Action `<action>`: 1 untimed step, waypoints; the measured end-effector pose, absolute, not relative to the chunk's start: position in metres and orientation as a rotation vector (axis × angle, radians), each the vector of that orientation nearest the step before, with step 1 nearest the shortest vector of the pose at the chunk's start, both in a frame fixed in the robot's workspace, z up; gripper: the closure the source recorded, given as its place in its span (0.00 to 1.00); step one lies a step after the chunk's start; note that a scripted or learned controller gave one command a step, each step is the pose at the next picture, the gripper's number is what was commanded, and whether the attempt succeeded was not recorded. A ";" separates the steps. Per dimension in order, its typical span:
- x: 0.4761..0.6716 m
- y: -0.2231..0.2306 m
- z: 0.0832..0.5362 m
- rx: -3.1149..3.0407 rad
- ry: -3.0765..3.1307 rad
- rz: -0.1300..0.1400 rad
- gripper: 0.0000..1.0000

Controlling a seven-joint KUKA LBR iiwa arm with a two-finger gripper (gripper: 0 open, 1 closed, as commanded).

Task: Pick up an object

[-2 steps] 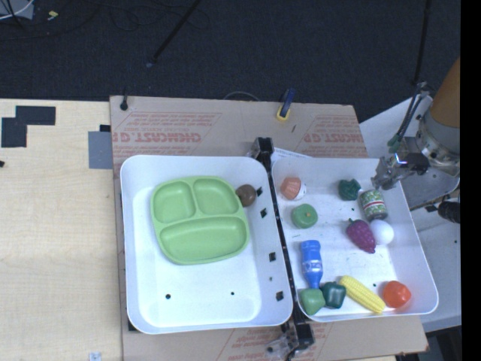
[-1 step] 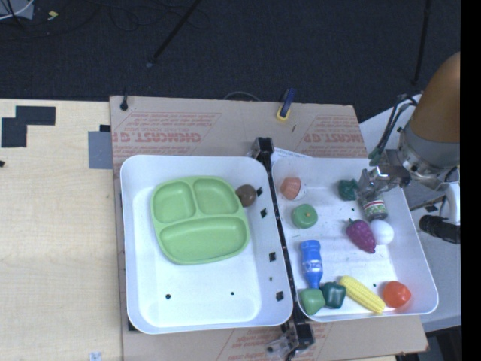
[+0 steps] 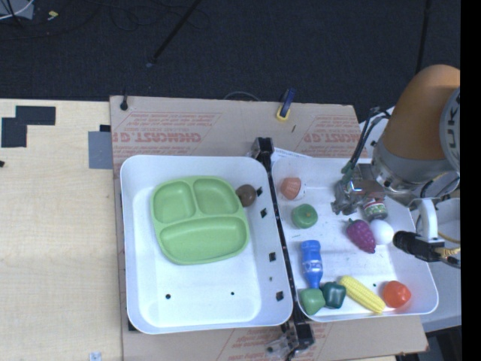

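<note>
My gripper (image 3: 352,200) hangs low over the back right part of the right bin (image 3: 331,173), below the arm's orange band. Just in front of it lie a purple bunch of grapes (image 3: 361,235) and a white egg (image 3: 382,232). To its left are a green apple (image 3: 304,216) and a peach-coloured ball (image 3: 291,187). Nothing is visibly held.
Along the right bin's front lie a blue bottle (image 3: 311,262), two green peppers (image 3: 322,298), a yellow corn cob (image 3: 362,293) and a red tomato (image 3: 395,294). The left bin (image 3: 150,292) holds a green divided plate (image 3: 200,219) and a brown ball (image 3: 246,195).
</note>
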State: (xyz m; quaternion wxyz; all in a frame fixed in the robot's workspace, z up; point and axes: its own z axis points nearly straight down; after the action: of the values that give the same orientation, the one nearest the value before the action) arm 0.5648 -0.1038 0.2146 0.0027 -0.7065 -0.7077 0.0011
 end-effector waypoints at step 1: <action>0.543 -0.059 0.229 -2.215 -2.222 0.001 1.00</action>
State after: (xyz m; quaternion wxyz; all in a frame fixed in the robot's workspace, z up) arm 0.5434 -0.0589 0.2287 0.0024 -0.7060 -0.7082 0.0003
